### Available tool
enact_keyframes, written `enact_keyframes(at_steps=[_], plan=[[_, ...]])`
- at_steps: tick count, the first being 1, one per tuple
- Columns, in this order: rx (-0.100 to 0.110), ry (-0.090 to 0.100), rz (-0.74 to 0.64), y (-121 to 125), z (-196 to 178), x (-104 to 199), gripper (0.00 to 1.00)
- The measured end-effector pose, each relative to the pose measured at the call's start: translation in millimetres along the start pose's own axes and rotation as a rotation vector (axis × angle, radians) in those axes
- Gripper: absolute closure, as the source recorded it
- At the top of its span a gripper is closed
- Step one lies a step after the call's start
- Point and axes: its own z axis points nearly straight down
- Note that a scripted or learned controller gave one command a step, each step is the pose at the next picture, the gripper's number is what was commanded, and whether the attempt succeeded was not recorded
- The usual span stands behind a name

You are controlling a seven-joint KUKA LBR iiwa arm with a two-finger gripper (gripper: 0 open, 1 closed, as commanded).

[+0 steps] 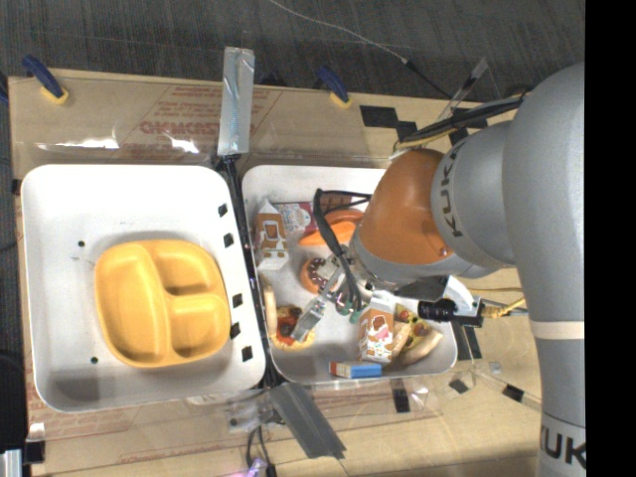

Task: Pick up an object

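Gripper (316, 313) low in right bin (298, 371), finger state unclear, seemingly just above small toy (289, 327).

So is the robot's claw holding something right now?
Gripper: low in the right bin among the objects; open, shut or holding cannot be told.

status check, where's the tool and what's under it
Tool low in the right bin, over mixed small items. Nothing seen between its fingers. Blue-and-red item near the front wall, yellow divided tray alone in the left bin.
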Motion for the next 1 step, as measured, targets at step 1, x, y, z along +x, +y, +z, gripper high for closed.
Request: enact_keyframes(at_steps=[1], plan=[[-0.011,0.014,0.22,52.5,2.5,-82.0,0.0]])
